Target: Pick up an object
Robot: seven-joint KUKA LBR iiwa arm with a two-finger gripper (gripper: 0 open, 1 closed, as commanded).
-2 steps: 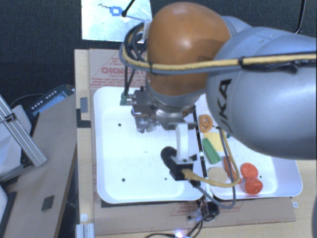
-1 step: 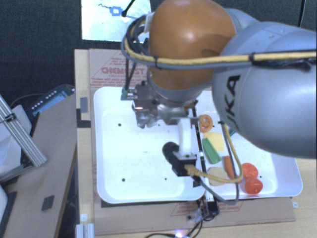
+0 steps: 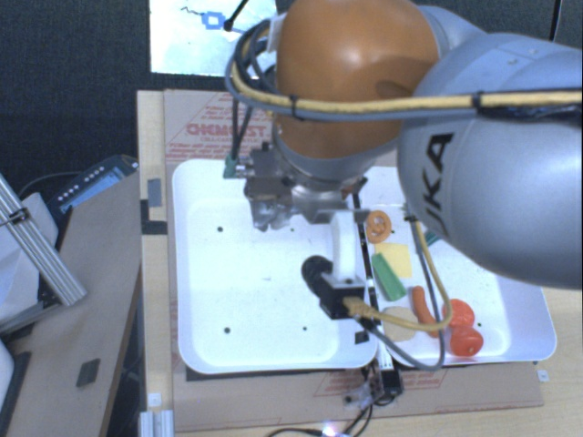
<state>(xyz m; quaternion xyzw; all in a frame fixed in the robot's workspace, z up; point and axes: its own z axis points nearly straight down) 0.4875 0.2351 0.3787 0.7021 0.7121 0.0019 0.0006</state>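
Gripper (image 3: 267, 215): held over left bin (image 3: 209, 335); grip state cannot be told.
Objects: yellow block (image 3: 397, 262) and green piece (image 3: 387, 283), in right bin (image 3: 528, 330), at 4 o'clock from gripper.
Handling: one outlying piece is best centred on before descent.

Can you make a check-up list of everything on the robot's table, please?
Surface: left bin and right bin side by side on a cardboard sheet.
Job's things: all in the right bin: orange ring, yellow block, green piece, orange stick, beige piece, red round pieces.
Clutter: nothing seen.
Grippers: gripper over the left bin, away from the pieces.
Cables: yellow cable across the arm; loose wires at the bench's front edge.
Surroundings: white paper at the back, grey device on the left.
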